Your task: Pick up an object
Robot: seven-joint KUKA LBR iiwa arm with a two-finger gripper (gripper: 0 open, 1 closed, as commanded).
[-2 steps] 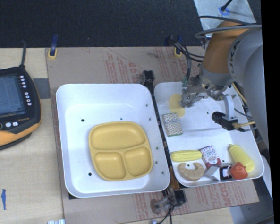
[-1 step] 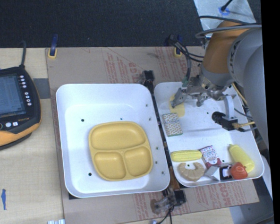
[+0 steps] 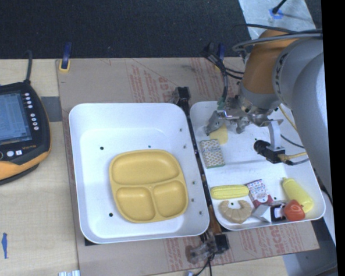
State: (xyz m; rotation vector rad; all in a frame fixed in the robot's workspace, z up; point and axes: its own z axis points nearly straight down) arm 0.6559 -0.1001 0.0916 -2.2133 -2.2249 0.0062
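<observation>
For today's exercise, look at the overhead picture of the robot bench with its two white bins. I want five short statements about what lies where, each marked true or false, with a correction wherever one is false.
1. The yellow divided tray lies in the left bin. True.
2. The divided tray has five compartments. False: it has three, one long one at the far side and two smaller ones at the near side.
3. The gripper is over the far end of the right bin. True.
4. The corn cob lies in the left bin. False: it lies in the right bin, beside the pretzel-shaped toy.
5. The handheld control pendant rests on the bench to the left of both bins. True.
</observation>
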